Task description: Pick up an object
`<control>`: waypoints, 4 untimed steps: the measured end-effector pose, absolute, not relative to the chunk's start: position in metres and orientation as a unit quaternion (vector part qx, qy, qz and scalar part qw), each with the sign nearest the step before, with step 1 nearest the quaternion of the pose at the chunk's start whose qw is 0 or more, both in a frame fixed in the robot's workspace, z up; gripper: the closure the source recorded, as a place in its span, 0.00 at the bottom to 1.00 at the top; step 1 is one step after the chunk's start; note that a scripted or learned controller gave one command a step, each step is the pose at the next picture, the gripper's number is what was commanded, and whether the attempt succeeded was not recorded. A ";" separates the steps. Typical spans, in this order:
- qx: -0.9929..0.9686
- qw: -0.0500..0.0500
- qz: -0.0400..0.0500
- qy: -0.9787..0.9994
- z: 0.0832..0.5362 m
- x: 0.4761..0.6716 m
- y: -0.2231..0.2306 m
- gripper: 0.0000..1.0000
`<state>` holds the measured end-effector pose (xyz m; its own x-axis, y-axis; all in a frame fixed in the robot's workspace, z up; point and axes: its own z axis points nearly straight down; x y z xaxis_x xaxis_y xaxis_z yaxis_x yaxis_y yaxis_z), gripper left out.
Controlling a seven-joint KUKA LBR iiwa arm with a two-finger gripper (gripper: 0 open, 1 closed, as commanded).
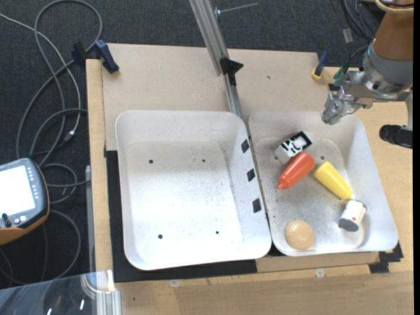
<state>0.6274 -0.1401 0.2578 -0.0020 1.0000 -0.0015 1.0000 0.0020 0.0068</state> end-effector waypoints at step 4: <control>0.704 -0.003 0.000 0.710 0.249 0.627 0.092 1.00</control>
